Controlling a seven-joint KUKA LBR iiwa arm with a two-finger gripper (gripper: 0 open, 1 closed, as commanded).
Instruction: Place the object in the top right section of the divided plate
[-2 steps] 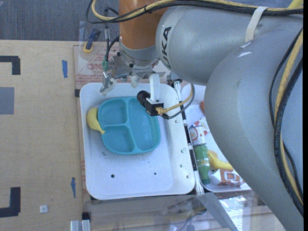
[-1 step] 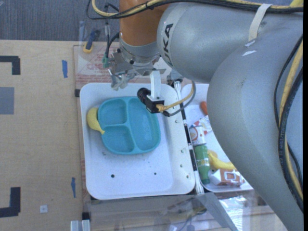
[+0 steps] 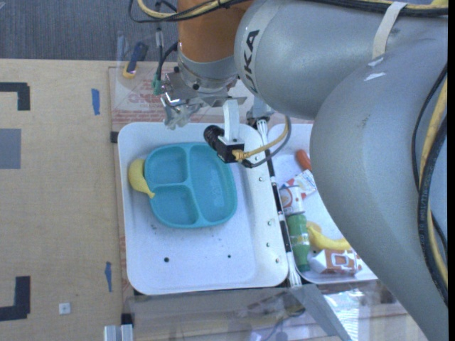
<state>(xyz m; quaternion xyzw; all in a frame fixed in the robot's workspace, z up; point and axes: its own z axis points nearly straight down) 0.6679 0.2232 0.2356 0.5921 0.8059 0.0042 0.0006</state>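
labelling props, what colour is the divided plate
Teal blue plate, clearest in the camera view.

1. A pale wooden bench (image 3: 57, 190) takes up the left side.
2. Black markings (image 3: 15, 96) and blue tape strips (image 3: 95, 101) sit on the bench.
3. Grey carpet floor (image 3: 64, 16) lies beyond the bench's far edge.

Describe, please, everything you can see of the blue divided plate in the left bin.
The divided plate is turquoise and looks like smooth plastic, with rounded corners and raised ridges splitting it into three sections, none holding anything. It lies flat, slightly turned, on the floor of the left bin. A yellow banana rests against its left edge.
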